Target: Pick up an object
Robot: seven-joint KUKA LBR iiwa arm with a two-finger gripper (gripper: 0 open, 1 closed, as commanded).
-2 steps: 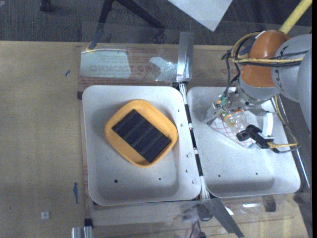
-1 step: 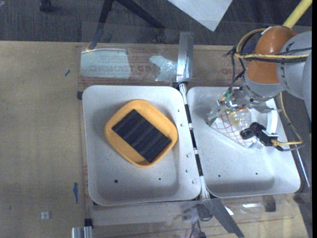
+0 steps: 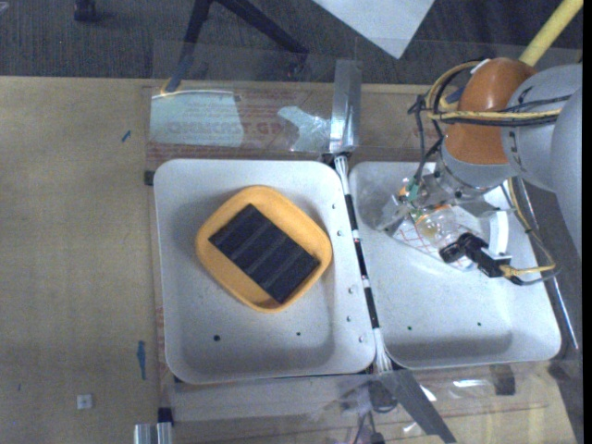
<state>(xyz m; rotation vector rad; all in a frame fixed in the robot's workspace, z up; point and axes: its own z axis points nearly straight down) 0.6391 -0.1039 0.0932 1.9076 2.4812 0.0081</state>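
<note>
The gripper is lowered into the right bin over a clear item near its back; its state cannot be told. The reach is judged under way. Next, a firm close and straight lift are needed.

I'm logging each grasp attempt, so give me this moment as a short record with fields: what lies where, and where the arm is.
left bin: holds one yellow tray-like object with a dark ribbed insert, lying flat near the middle, turned at an angle
right bin: a clear, wrapper-like item in the far left part, under the arm; too cluttered to identify
arm: reaches in from the right, orange band above the right bin's far side
tool: low over the clear item; contact cannot be told
grasp: none visible
</note>
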